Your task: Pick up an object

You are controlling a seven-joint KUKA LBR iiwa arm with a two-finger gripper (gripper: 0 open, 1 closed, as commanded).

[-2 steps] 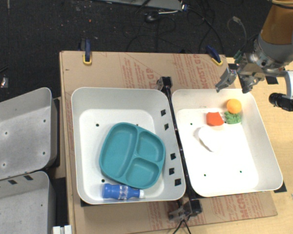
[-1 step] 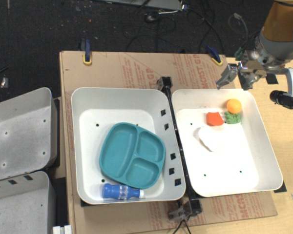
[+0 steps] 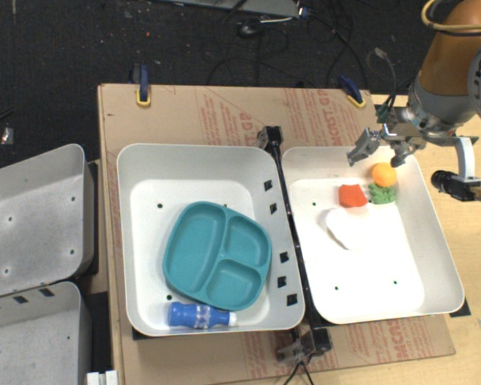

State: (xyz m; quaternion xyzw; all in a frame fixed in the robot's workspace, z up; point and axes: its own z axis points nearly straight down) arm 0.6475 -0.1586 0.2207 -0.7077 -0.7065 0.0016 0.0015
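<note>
My gripper (image 3: 379, 149) hangs over the far edge of the right bin (image 3: 433, 291), its fingers spread apart with nothing between them. All positions below are given relative to the orange ball (image 3: 384, 174). My gripper sits just above and slightly left of the ball; whether a fingertip touches it cannot be told from this angle. A green piece (image 3: 381, 192) lies directly under the ball and touches it, partly covered, so its form is hard to make out. A red block (image 3: 353, 196) lies just left of and below the ball. A white object (image 3: 346, 227) lies further below-left, barely distinguishable from the bin floor. Well to the left, in the left bin (image 3: 136, 215), rest a teal tray (image 3: 216, 255) and a blue bottle (image 3: 199, 317). My arm (image 3: 453, 62) is cut off by the frame, above and right of the ball.
</note>
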